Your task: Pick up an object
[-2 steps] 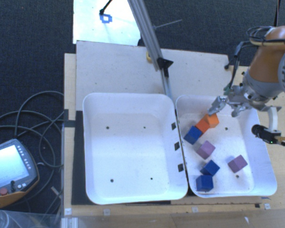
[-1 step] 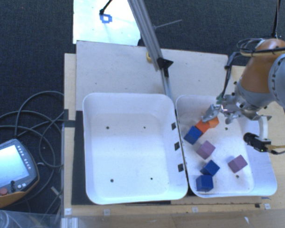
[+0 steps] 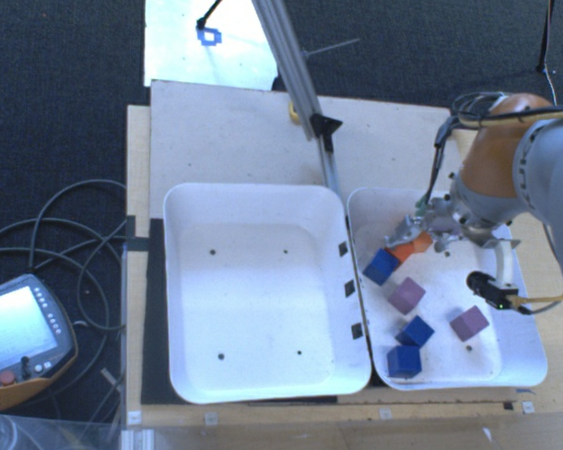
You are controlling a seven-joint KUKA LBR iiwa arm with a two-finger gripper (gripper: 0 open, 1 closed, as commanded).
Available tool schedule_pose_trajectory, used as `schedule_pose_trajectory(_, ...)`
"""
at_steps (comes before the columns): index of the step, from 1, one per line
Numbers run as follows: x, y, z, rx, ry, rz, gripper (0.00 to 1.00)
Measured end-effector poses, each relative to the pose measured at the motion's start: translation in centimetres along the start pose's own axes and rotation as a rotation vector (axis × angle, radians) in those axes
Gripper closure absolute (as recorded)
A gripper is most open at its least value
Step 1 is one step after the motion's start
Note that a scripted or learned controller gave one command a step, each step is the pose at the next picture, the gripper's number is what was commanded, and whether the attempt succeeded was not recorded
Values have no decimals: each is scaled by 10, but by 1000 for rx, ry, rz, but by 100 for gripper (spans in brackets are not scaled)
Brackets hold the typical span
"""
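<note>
**Claw low over the orange block in the right bin**

Far left, on the dark floor, a handheld pendant lies with its screen lit, black cables looping away from it toward the worktop. On that pale worktop the left bin sits with nothing but a few small dark dots on its white floor. A grey metal pole slants down from the top edge and ends at the gap between the two bins.

The right bin carries the blocks. Nearest the dividing wall is a blue block, and touching its upper right corner is an orange block. Below them lies a purple block, then two more blue ones, one just above the other near the front rim. A second purple block lies apart toward the right.

The arm comes in from the right, its orange band curving above the wrist. The claw hangs just to the right of the orange block, apparently touching its right end. From here I cannot tell how far its fingers are apart, or whether they have any hold on the block.
</note>
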State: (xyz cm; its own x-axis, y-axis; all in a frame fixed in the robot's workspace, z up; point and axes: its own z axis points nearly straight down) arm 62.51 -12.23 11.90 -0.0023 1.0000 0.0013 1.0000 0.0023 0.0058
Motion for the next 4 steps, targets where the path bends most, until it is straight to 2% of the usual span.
schedule_pose_trajectory(1,-1,2,-14,-7,-3,-2,100)
schedule_pose_trajectory(2,-9,11,-65,-2,-4,-2,100)
schedule_pose_trajectory(3,-4,13,-130,-4,-3,-4,100)
schedule_pose_trajectory(4,-4,15,-169,-1,-3,-3,100)
